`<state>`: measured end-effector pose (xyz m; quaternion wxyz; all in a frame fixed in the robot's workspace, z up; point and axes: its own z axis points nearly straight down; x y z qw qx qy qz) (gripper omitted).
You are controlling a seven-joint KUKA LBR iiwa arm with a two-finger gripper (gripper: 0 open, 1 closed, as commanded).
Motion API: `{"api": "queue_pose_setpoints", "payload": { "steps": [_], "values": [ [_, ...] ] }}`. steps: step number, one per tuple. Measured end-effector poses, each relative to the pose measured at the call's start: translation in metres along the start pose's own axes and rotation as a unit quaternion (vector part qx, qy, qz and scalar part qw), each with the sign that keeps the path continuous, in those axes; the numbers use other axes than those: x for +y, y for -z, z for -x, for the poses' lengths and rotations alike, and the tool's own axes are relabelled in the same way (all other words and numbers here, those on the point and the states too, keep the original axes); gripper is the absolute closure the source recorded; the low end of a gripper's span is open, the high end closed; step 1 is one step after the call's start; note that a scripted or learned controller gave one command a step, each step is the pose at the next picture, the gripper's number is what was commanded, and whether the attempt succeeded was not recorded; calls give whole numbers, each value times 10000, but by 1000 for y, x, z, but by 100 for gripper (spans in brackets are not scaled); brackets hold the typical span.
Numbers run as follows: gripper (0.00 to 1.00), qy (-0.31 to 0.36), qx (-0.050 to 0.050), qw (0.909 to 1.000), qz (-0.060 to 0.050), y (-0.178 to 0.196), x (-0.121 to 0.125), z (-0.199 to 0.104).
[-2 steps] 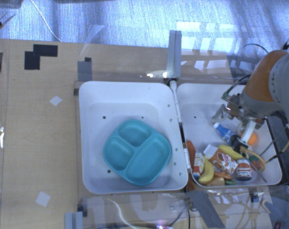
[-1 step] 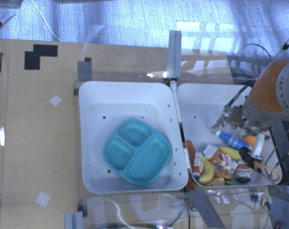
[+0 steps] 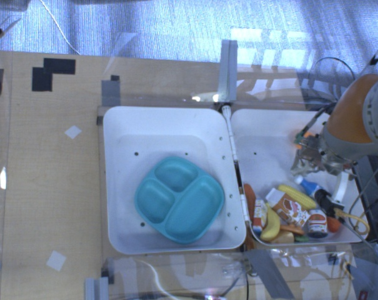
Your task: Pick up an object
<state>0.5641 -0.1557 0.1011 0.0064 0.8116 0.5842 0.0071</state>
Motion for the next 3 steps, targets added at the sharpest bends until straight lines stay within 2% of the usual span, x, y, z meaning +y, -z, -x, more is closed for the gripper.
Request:
{"api": "queue_pose_setpoints", "payload": {
  "steps": [1,2,3],
  "values": [
    [100,356,-11,9993,-65,142,-70,-18],
    [0,353,-11,9994,-70,142,-70,-18],
    [0,-619,-5,9981,-17,-10,-62,2]
  ]
}}
